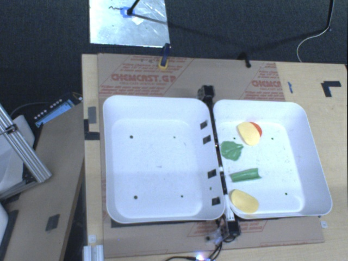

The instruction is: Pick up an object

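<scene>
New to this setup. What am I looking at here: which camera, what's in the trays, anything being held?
This is one fixed camera above a bench, looking down at a slant. The bench carries two shallow white bins side by side: the left bin and the right bin, joined along the middle by a row of dark clips.

The objects to be picked all lie in the right bin, toward its left side. From back to front: a yellow piece with a red edge, a green leafy piece, a long green piece, and a yellow piece near the front corner. They look like toy food, lying apart from one another.

All four pieces lie loose in the bin.
</scene>
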